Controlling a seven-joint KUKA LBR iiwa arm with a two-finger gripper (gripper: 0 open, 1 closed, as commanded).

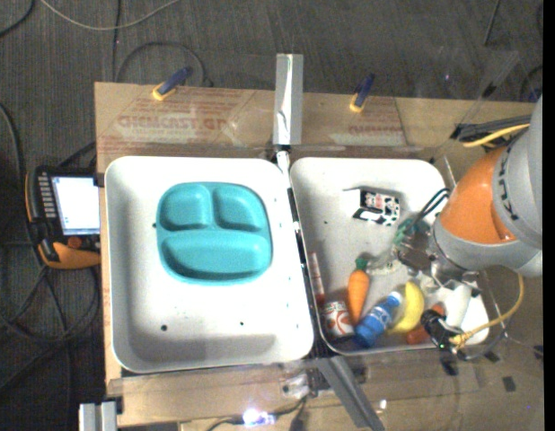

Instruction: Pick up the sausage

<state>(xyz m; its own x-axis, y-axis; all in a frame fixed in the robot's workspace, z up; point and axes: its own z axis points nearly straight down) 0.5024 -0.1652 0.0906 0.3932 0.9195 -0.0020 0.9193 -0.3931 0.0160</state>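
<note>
Watching this one from my desk. The arm (493,214) is reaching in over the right bin (340,182), with the gripper (419,251) down among the clutter on that bin's right side, just above the pile. From this angle I honestly can't tell whether it's open or closed, and I see nothing held in it.

My best guess for the sausage (418,336) is the reddish bit poking out at the near right corner, just beside the yellow fruit (409,307) and partly tucked under the wrist. Not fully sure though.

So I'd call this the approach step, no grab yet. The next move needs the gripper shifted toward that near corner and lowered cleanly, without snagging the blue bottle (380,318) or the carrot (358,290), which sit close by. Tight spot against the wall.
</note>
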